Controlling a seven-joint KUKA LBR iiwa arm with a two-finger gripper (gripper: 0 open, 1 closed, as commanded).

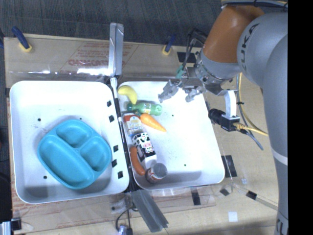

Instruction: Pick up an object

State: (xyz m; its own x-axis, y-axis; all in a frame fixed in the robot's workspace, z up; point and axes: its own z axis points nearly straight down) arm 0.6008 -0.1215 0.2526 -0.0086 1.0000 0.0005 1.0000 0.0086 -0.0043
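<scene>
Two white bins are seen side by side on the bench. Left bin (19,131): a blue divided tray (73,153) is laid in its lower middle. Right bin (200,146): items are lined up along its left wall. From the top: yellow banana (127,93), green bottle (149,107) lying on its side, orange carrot (153,123), a small bottle with a red-and-white label (134,126), a cow-patterned carton (144,146), a sausage (137,161), a can (157,172). The gripper (180,92) is held over the right bin's upper part, fingers spread apart, nothing between them; it is positioned just right of the green bottle, not touching it. The arm (244,38) is reached in from the right.
</scene>
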